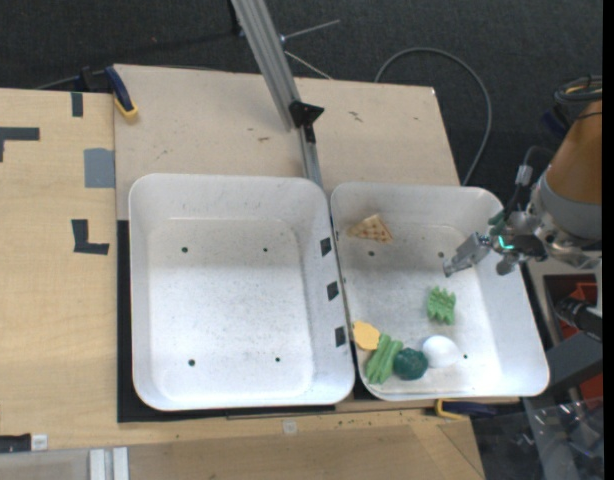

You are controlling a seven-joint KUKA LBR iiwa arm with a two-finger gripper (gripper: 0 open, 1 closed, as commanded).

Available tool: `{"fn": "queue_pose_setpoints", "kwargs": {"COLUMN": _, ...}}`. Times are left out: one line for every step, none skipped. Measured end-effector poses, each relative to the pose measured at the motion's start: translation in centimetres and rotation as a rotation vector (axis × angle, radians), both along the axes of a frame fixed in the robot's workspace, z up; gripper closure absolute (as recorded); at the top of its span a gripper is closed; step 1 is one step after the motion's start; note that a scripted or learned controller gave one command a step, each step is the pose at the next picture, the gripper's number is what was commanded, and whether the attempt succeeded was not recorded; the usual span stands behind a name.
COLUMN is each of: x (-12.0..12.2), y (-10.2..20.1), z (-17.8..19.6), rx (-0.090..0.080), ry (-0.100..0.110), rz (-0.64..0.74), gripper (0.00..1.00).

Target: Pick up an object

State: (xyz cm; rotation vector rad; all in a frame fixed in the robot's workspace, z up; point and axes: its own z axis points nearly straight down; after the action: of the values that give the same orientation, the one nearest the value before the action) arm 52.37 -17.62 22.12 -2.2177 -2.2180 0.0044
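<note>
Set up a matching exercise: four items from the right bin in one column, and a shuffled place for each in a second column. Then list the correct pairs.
Things:
1. tan wedge
2. spiky green piece
3. white ball
4. yellow piece

Places:
A. at the bin's left wall, low down
B. upper part of the bin, alone
C. near the bottom edge, beside the dark green lump
D. mid-bin, below the gripper

Pairs: 1-B, 2-D, 3-C, 4-A

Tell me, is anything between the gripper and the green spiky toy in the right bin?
Nothing visible. The gripper hangs over the right bin, and only bare bin floor lies between it and the green spiky toy just below it.
</note>
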Motion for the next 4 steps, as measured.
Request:
{"fn": "queue_pose_setpoints", "kwargs": {"x": 0.1, "y": 0.0, "z": 0.2, "rx": -0.001, "ry": -0.004, "rz": 0.002, "gripper": 0.0}}
{"fn": "queue_pose_setpoints", "kwargs": {"x": 0.0, "y": -0.5, "z": -4.3, "rx": -0.001, "ry": 0.0, "rz": 0.0, "gripper": 0.0}}
{"fn": "queue_pose_setpoints", "kwargs": {"x": -0.2, "y": 0.5, "z": -10.2, "rx": 0.0, "ry": 0.002, "rz": 0.001, "gripper": 0.0}}
{"fn": "queue_pose_setpoints", "kwargs": {"x": -0.2, "y": 0.6, "z": -13.3, "rx": -0.003, "ry": -0.004, "rz": 0.001, "gripper": 0.0}}
